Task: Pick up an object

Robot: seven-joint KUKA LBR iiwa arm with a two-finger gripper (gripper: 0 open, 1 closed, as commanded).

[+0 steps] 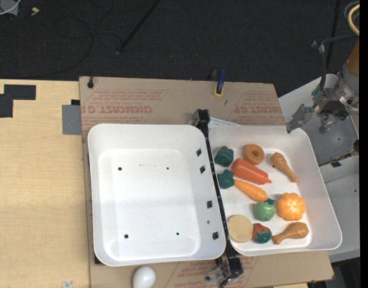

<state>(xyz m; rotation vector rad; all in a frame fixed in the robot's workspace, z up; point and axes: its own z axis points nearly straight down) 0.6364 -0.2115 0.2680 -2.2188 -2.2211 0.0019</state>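
— Looking down from the camera view, where is the gripper (320,109)?

— At the upper right of the frame, off the right bin's (328,191) top right corner, over the grey surface beside it. It touches none of the toys. Whether it is open or closed I cannot tell; it is small and dark against the clutter.

— And the things to pick?

— All in the right bin. Along the top sit a teal lump (224,156), a tan ring like a doughnut (253,154) and a pale brown drumstick (283,166). Below them a red pepper (251,172) and an orange carrot (251,189) lie slantwise, almost parallel, with a second teal piece (226,179) to their left.

— Lower down?

— A green pepper (265,209) just beside a ribbed orange fruit (290,206). Along the bottom edge lie a flat beige disc (239,227), a red-and-teal piece (261,233) touching it, and a darker brown drumstick (290,232).

— Anything else?

— The left bin (102,191) lies alongside, and a white ball (144,276) rests on the cardboard (141,104) at the frame's bottom edge.
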